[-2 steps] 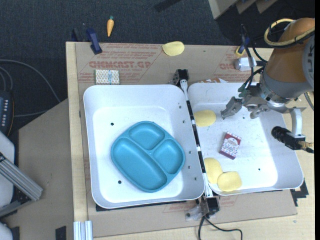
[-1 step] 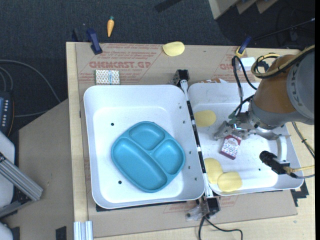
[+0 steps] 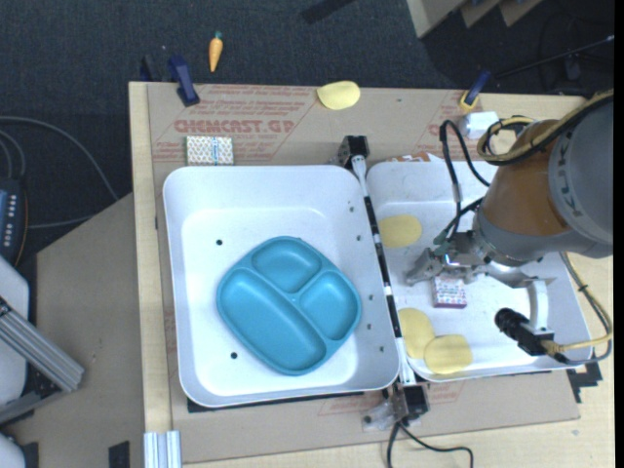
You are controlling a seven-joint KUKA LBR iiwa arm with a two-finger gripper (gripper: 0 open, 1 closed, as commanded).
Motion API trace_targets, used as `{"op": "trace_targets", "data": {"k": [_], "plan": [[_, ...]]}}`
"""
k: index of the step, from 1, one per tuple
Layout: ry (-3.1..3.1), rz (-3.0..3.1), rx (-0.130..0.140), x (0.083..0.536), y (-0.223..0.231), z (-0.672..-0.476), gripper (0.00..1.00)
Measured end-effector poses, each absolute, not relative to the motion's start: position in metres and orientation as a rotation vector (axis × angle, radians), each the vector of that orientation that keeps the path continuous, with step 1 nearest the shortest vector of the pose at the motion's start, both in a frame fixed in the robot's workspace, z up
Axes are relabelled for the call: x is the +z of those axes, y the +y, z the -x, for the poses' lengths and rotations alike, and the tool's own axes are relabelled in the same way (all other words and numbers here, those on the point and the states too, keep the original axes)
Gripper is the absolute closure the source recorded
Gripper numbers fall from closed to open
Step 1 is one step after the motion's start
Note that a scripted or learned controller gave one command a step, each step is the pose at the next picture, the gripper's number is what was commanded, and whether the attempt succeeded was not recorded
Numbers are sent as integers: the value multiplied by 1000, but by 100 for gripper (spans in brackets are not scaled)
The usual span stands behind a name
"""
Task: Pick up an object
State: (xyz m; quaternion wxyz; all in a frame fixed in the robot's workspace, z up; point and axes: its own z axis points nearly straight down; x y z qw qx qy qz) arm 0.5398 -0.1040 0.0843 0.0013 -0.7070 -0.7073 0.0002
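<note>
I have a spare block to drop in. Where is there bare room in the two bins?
Left bin: bare floor along its far and left walls, around the blue tray. Right bin: crowded by the gripper, a packet and yellow pieces.

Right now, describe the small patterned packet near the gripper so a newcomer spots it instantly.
Find the right bin, where the arm reaches in. Below the gripper lies the packet: small, square, white with reddish speckles, unlike the plain yellow pieces around it.

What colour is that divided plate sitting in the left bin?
Light blue all over. The divided plate shows plainly in the camera view, lying in the white left bin.
</note>
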Motion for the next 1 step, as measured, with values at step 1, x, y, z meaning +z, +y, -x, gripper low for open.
{"op": "trace_targets", "data": {"k": [1], "plan": [[-2220, 2221, 0, 85, -111, -511, 0]]}}
